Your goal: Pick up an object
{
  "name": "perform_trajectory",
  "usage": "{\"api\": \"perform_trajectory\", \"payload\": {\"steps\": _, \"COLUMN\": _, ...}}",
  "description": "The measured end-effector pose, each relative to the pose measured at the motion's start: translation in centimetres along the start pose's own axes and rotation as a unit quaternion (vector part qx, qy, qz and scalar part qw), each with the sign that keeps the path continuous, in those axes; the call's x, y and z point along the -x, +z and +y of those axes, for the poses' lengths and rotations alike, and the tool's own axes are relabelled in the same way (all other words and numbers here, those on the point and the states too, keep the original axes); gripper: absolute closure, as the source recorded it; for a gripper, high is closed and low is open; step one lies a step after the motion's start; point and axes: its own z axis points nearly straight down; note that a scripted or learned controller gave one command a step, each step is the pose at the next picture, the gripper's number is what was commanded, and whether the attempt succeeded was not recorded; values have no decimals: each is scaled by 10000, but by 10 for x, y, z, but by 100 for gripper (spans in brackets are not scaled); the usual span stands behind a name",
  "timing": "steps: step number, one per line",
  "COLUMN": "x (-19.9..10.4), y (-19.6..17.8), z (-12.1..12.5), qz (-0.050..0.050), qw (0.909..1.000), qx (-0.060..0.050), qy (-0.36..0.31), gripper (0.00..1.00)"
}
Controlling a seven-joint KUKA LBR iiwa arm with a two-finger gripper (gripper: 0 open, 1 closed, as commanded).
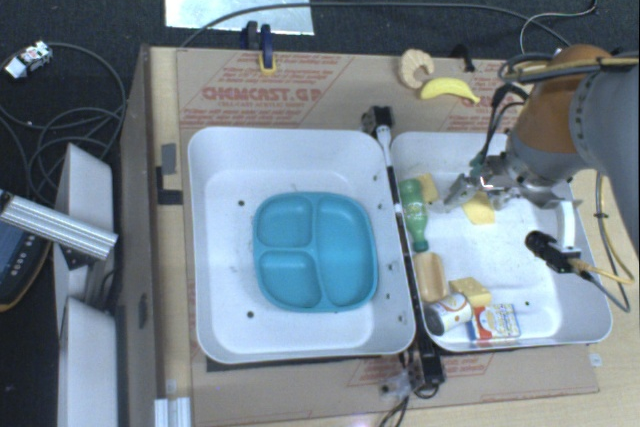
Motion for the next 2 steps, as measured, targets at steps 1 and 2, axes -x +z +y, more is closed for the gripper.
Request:
{"api": "perform_trajectory", "payload": {"steps": 1, "x": 27, "y": 0, "z": -8, "qz": -9, "qw": 10000, "qx": -6, "qy": 16, "gripper": 0}}
{"api": "perform_trajectory", "payload": {"steps": 2, "x": 50, "y": -9, "z": -50, "qz": -9, "qw": 10000, "qx": -11, "qy": 20, "gripper": 0}}
